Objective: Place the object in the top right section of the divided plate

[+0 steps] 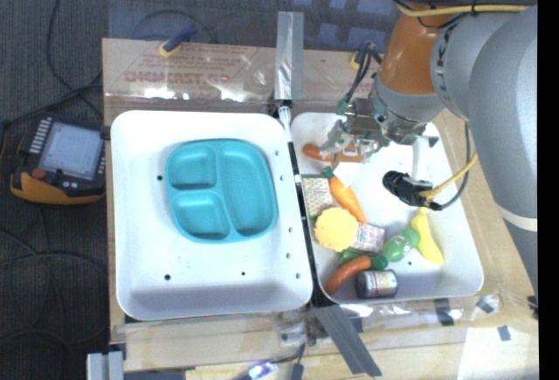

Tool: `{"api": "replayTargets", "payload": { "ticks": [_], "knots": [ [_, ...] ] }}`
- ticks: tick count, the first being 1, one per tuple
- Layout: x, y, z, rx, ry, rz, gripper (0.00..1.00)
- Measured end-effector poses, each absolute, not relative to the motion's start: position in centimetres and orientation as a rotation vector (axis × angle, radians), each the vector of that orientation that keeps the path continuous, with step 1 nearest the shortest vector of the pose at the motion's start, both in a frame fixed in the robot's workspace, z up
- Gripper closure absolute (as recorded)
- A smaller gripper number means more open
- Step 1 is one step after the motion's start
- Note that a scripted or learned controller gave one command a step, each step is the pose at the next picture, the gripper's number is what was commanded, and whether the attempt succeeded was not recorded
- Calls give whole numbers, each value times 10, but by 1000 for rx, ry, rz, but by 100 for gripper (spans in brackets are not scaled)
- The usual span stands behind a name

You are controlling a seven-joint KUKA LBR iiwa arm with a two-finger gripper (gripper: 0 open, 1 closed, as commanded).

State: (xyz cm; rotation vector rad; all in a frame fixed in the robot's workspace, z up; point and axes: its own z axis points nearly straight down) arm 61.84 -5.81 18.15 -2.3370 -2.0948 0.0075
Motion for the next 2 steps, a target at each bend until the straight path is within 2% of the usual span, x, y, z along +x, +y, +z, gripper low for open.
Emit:
{"api": "replayTargets", "payload": {
  "ticks": [1,2],
  "knots": [
    [650,-69,224,-2353,-2079,6,100],
    [650,-70,224,-2354,-2078,7,0]
  ]
}}
